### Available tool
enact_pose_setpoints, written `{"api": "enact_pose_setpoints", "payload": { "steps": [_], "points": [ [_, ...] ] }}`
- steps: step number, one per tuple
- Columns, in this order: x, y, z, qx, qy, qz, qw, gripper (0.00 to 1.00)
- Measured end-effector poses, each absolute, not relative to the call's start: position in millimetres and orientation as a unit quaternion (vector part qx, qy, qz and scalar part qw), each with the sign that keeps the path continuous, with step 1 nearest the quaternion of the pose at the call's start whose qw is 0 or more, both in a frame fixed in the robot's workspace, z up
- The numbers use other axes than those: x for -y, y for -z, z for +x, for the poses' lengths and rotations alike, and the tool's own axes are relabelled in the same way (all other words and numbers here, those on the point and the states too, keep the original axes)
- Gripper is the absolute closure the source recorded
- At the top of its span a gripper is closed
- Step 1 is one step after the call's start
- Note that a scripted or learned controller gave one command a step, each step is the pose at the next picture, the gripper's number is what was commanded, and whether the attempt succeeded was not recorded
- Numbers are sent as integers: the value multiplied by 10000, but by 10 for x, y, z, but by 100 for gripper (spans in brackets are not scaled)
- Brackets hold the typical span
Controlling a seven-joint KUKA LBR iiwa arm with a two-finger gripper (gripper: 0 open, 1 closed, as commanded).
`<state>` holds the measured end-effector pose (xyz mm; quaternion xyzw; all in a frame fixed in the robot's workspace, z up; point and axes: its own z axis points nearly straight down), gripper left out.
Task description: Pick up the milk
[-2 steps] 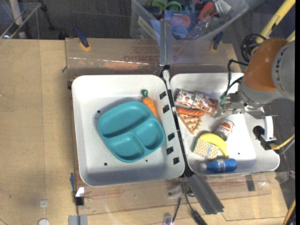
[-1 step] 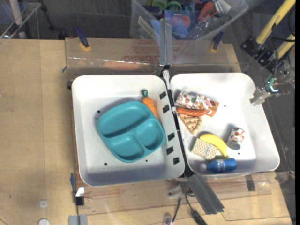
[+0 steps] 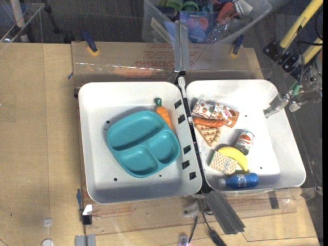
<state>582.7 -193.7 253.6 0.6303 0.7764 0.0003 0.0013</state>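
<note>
The milk (image 3: 211, 109) is a small white carton with a red and green print. It lies on its side in the far left part of the right bin (image 3: 287, 158), close to the divider. An orange-red piece (image 3: 214, 122) sits right against its near side. My gripper (image 3: 275, 108) hangs over the right bin's far right corner, reaching in from the right. It is well apart from the carton, with bare bin floor between them, and nothing shows in it.
The right bin also holds a pizza slice (image 3: 207, 134), a small can (image 3: 246, 140), a banana (image 3: 233, 156), a cracker (image 3: 222, 163) and a blue bottle (image 3: 241, 180). In the left bin (image 3: 95, 137) are a teal divided plate (image 3: 142, 144) and a carrot (image 3: 164, 114). A clear tub of toys (image 3: 205, 9) stands behind.
</note>
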Motion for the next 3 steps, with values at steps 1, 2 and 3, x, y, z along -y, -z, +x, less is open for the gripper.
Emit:
{"api": "enact_pose_setpoints", "payload": {
  "steps": [1, 2, 3],
  "points": [
    [1487, -1689, 5934, -7898, 0, 6133, -4, 0],
    [1423, -905, 6174, -7929, -29, 6094, 53, 0],
    [1121, -895, 6698, -6786, -28, 7345, 46, 0]
  ]
}}
